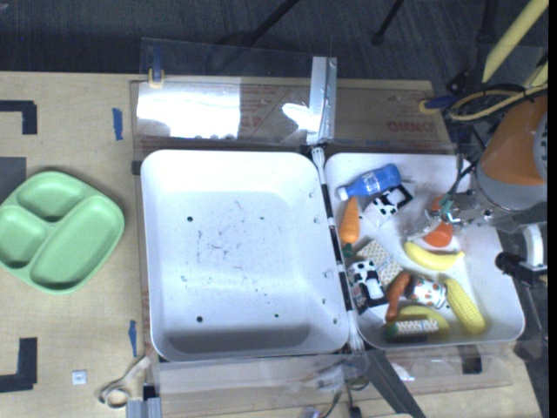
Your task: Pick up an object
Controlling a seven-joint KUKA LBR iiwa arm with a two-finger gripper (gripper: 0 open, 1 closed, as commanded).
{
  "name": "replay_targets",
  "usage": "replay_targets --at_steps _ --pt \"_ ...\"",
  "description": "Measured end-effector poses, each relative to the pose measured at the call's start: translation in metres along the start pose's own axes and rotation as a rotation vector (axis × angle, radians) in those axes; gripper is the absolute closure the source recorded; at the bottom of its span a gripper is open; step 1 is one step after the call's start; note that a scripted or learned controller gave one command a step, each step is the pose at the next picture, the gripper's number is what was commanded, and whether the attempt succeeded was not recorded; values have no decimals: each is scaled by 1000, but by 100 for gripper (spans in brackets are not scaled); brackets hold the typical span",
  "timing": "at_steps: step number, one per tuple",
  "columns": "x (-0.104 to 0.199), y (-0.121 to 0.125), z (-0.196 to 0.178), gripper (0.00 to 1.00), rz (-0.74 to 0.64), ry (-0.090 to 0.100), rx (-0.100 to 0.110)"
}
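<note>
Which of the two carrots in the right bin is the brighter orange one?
The carrot at the bin's left wall, just below the blue bottle. The other carrot, lower down beside the corn cob, is darker and redder.

One camera sits high above the table (pixel 70 94), looking down at a slant on both bins (pixel 235 242), not close.

1. The arm (pixel 515 151) comes in from the right edge, its orange band uppermost in view.
2. The grey wrist sits just below the band, leaning left.
3. The gripper (pixel 442 209) points left and down, low over the right bin's upper part; its tip is too small to read.
</note>
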State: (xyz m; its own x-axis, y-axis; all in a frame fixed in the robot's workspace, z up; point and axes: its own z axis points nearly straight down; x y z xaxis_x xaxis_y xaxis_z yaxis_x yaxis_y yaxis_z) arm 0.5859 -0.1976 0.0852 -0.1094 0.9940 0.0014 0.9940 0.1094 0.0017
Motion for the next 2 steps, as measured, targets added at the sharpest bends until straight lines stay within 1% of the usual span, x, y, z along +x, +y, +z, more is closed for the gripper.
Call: replay_targets --at_steps 1,2 --pt "-1 2 -14 100 -1 -4 -7" --pt "27 -32 -125 100 64 -2 0"
